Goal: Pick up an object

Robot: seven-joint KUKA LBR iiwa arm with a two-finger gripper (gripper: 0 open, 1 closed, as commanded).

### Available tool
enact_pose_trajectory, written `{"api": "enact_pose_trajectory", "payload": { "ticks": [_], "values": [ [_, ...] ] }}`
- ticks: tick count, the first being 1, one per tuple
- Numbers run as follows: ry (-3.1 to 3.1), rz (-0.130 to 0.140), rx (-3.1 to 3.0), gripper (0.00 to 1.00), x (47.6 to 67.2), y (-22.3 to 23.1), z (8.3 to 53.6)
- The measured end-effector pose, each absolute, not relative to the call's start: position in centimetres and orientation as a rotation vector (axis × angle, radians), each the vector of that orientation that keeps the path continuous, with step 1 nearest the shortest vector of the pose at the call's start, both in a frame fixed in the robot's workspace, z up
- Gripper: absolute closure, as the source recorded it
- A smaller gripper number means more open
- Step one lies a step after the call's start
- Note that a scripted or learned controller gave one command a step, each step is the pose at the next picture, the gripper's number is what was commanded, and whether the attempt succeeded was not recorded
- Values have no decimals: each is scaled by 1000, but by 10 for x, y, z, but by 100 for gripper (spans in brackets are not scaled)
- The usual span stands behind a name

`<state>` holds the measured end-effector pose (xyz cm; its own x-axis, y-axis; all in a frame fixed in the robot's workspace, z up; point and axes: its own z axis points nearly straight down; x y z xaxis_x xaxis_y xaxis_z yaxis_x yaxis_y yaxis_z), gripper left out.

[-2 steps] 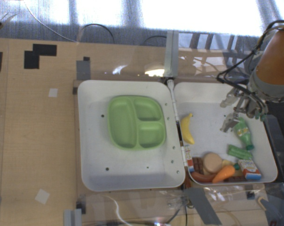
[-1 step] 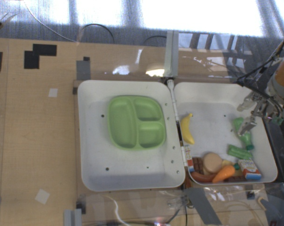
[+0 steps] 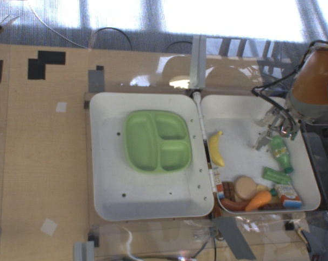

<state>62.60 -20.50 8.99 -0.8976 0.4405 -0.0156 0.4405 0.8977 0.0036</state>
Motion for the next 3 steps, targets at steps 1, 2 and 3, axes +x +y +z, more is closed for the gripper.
{"api": "enact_pose_trajectory", "payload": {
  "ticks": [1, 2, 3],
  "values": [
    [3036, -1, 696, 100, 629, -204, 104],
    [2956, 5, 1005, 100, 659, -164, 207],
    [2963, 2, 1011, 0, 656, -165, 203]
  ]
}}
